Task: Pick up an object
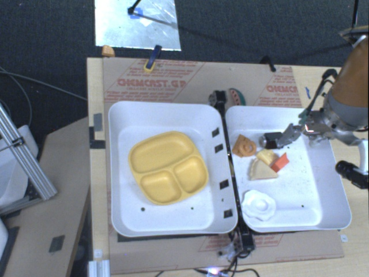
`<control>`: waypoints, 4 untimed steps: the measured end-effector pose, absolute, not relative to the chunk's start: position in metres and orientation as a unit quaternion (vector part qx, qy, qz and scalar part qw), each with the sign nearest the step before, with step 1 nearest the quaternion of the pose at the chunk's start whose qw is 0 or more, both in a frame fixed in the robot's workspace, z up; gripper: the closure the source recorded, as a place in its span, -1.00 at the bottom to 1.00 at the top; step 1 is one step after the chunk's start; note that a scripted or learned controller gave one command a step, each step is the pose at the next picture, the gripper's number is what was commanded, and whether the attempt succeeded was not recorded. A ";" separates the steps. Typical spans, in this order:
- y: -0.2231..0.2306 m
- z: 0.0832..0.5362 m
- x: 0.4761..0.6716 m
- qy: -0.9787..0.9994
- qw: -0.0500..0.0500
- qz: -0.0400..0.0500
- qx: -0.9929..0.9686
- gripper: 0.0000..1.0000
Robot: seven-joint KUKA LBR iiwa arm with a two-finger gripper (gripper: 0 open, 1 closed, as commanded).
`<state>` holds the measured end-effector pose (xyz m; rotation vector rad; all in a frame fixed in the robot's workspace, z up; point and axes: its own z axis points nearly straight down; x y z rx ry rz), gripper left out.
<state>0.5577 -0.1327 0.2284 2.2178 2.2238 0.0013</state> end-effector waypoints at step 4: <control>-0.033 0.190 0.500 0.711 0.001 0.003 0.703 -1.00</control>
